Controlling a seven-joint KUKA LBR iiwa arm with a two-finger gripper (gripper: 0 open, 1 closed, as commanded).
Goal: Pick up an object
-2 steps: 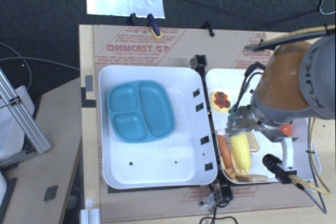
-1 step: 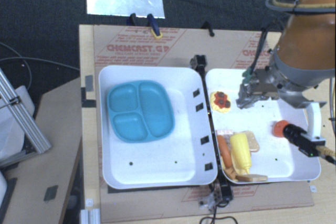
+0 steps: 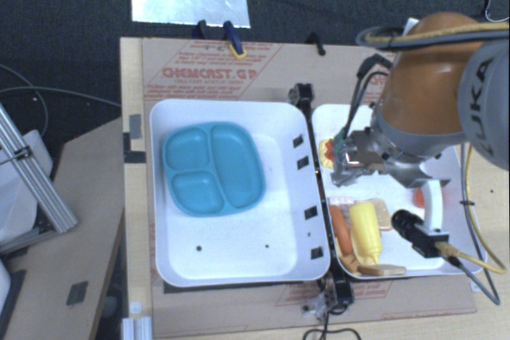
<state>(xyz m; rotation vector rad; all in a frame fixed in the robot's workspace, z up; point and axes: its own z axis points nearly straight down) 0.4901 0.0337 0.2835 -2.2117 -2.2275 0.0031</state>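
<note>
The grey KUKA arm with its orange band (image 3: 434, 84) fills the upper right of the frame, bent over the right-hand shallow white bin (image 3: 458, 265). To its left, in the middle of the frame, the left-hand shallow white bin (image 3: 239, 259) holds a blue plastic plate with three compartments (image 3: 213, 168), well apart from the arm.

The likeliest things to pick lie in the lower part of the right bin: a yellow plastic bottle-shaped toy (image 3: 366, 230), with an orange carrot-like toy (image 3: 341, 228) just beside it on its left. Both have their long axes running roughly up and down the frame, and a tan flat piece (image 3: 381, 270) lies at their lower ends.

The gripper (image 3: 348, 158) hangs at the bin's upper left, near the divider; whether it is released or clenched I cannot tell, and nothing visibly sits in it. The yellow toy lies below and slightly right of it, so I judge the next move calls for a short travel toward the bottom of the frame.
</note>
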